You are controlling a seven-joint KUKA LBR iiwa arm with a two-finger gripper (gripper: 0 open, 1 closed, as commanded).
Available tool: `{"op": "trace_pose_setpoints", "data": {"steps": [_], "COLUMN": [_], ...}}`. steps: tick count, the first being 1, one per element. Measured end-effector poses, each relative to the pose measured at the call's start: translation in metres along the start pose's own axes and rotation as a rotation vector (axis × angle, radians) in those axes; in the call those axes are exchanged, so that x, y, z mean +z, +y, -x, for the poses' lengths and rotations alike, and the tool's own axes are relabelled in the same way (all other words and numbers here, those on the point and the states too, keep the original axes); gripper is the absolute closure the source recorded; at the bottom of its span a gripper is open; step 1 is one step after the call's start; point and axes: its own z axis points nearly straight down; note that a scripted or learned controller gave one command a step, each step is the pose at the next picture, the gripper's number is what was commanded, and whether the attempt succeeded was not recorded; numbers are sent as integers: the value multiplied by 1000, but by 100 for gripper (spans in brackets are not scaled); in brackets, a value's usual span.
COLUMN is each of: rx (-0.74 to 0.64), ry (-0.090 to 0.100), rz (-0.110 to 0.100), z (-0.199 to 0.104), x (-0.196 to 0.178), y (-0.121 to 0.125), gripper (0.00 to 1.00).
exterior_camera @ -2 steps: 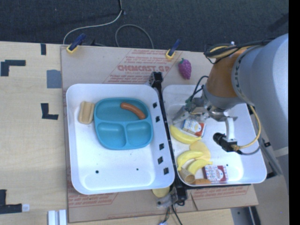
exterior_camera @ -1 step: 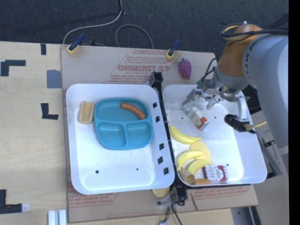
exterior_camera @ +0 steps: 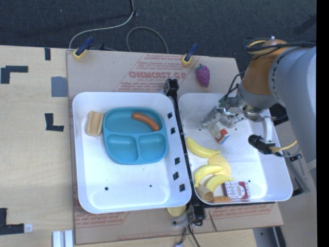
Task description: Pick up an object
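Right now the gripper (exterior_camera: 216,118) hangs low in the right bin (exterior_camera: 277,181), near its far edge and roughly midway across; whether it is open or closed I cannot tell from here. Just below its tip lies a small can (exterior_camera: 221,135) with a red and white label, tilted on the bin floor, close to the gripper but I cannot tell if they touch. The grey arm (exterior_camera: 295,86), with its orange band (exterior_camera: 259,73), reaches in over the bin's right wall.

Toward the bin's left side a yellow banana (exterior_camera: 201,148) lies on a slant. Nearer the front edge sit two more yellow banana pieces (exterior_camera: 213,173), touching one another, and at the front edge a red and white carton (exterior_camera: 236,190) lies flat beside them.

In the left bin (exterior_camera: 123,197) a blue divided plate (exterior_camera: 136,135) sits toward the far half, with an orange sausage (exterior_camera: 146,120) in its far compartment. A tan bread piece (exterior_camera: 94,123) stands just beside the plate's left edge.

Outside the bins, on the cardboard sheet (exterior_camera: 149,73) past the right bin's far left corner, lies a purple bunch of grapes (exterior_camera: 203,75)
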Motion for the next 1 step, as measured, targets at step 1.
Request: {"op": "trace_pose_setpoints", "data": {"steps": [1], "rx": [-2], "ry": [-6], "rz": [4], "z": [4], "x": [-1], "y": [-16], "gripper": [0]}}
